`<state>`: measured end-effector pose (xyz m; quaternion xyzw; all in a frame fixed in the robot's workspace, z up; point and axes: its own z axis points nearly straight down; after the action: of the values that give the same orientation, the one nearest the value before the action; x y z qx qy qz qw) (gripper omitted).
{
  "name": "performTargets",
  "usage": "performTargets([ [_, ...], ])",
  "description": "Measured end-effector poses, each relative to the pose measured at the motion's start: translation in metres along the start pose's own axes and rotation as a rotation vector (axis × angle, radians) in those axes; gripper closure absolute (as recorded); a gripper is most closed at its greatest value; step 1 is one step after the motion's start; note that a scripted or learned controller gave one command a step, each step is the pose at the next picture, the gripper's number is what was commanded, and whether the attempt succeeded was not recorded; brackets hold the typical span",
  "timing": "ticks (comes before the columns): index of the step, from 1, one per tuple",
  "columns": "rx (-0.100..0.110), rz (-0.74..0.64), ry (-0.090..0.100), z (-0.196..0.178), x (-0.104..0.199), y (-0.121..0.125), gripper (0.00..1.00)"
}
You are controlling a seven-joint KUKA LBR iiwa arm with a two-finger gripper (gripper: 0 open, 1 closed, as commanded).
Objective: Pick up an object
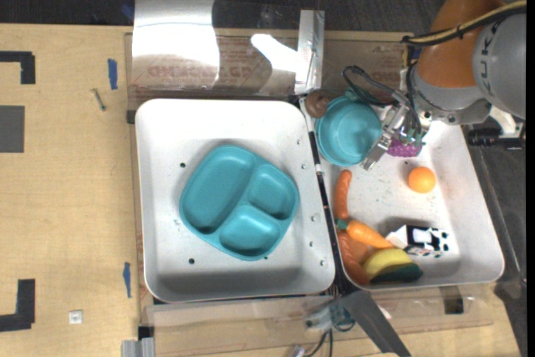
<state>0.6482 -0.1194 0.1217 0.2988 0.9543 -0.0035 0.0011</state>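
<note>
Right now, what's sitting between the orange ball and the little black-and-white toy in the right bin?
Nothing. In the camera view the stretch of white bin floor between the orange ball and the black-and-white toy is bare.

Grey arm [493,54] reaches in, tool [393,138] lowered.

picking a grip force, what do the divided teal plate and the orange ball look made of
Divided teal plate: probably hard moulded plastic, smooth with a soft sheen; even colour, rounded compartment ridges. Orange ball: likely plastic or rubber, matte, uniformly orange; too small to tell whether it is hard or soft.
</note>
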Motion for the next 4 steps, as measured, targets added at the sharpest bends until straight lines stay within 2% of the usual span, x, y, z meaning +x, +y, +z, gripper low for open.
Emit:
performTargets([
  [1,-0.008,-0.254,-0.001,0.035,-0.016,-0.106,0.00],
  [2,-0.010,-0.278,-0.004,0.033,0.076,-0.079,0.00],
  [3,-0.006,0.050,-0.002,0.006,-0.006,-0.019,0.00],
  [4,-0.010,-0.029,-0.008,0.027,0.055,-0.062,0.00],
])
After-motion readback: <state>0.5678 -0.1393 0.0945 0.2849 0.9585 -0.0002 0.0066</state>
